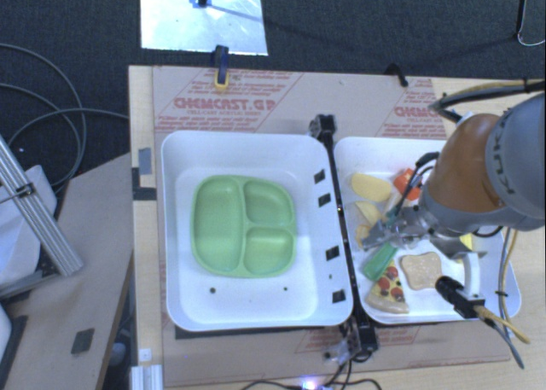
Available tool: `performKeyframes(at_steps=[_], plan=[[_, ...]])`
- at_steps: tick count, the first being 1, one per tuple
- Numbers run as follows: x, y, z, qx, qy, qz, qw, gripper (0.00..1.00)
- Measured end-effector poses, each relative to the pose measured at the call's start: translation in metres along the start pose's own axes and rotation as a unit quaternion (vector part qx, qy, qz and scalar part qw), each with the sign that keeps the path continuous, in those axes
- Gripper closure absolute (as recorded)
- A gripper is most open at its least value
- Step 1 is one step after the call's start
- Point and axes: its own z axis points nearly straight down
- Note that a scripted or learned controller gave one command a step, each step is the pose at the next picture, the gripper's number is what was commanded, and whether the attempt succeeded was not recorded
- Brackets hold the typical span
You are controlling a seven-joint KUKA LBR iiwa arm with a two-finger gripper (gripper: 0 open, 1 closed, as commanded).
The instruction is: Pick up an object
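Worktop (256, 94): fingers (381, 237) are lowered in right bin (358, 154); opening cannot be told; green plate (244, 226) at nine o'clock.

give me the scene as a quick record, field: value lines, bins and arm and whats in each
left bin: holds a green divided plate
right bin: holds toy food, with a pizza slice, a toast slice, a yellow piece, a green piece
arm: reaches in over the right bin
hand: low over the food, near the green piece
grasp: cannot tell
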Motion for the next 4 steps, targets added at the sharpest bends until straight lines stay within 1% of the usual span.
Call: performKeyframes(at_steps=[1,2,3,4], plan=[[0.049,0.03,-0.096,-0.005,0.0,-0.004,1.0,0.0],[-0.008,0.061,0.005,-0.003,-0.003,0.002,1.0,0.0],[-0.101,0.131,0.005,-0.004,-0.003,0.0,1.0,0.0],[-0.028,0.135,0.005,-0.004,-0.002,-0.003,1.0,0.0]])
